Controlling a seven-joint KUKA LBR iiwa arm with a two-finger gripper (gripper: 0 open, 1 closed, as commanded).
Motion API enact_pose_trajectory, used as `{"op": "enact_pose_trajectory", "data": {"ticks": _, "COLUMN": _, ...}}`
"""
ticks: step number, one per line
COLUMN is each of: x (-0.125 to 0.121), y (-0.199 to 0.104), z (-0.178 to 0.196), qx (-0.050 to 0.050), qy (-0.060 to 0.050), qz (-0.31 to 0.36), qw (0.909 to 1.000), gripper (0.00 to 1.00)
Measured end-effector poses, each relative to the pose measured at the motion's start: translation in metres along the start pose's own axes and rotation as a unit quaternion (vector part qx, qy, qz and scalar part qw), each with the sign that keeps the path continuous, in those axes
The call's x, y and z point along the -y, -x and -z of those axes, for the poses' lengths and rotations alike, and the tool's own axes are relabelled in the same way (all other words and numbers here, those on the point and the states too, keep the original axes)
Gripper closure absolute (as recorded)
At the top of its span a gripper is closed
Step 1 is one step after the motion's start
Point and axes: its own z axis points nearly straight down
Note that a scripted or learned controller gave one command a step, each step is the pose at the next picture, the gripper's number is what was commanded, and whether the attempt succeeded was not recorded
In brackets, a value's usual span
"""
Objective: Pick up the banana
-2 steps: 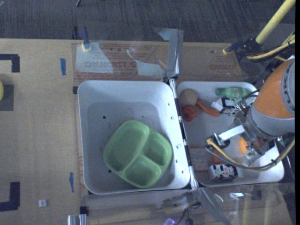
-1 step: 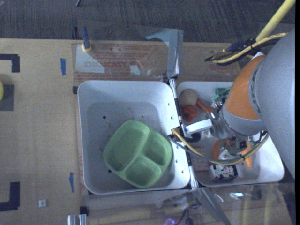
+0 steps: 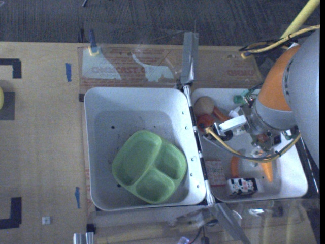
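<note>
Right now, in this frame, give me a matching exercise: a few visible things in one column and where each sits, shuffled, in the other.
Things:
1. green divided plate
2. tan ball
3. black and white toy
4. blue tape strip

Places:
A. near edge of the right bin
B. wooden bench, left of the bins
C. left bin
D. far left corner of the right bin

Pairs: 1-C, 2-D, 3-A, 4-B

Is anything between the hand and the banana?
Cannot tell: the arm hangs over the right bin and hides its middle, where the banana may lie. A tan ball and an orange piece lie around it.
</note>
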Motion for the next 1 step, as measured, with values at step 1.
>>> {"op": "enact_pose_trajectory", "data": {"ticks": 1, "x": -0.1042, "y": -0.087, "z": -0.0486, "qx": 0.0, "qy": 0.0, "qz": 0.073, "qw": 0.9973, "gripper": 0.0}}
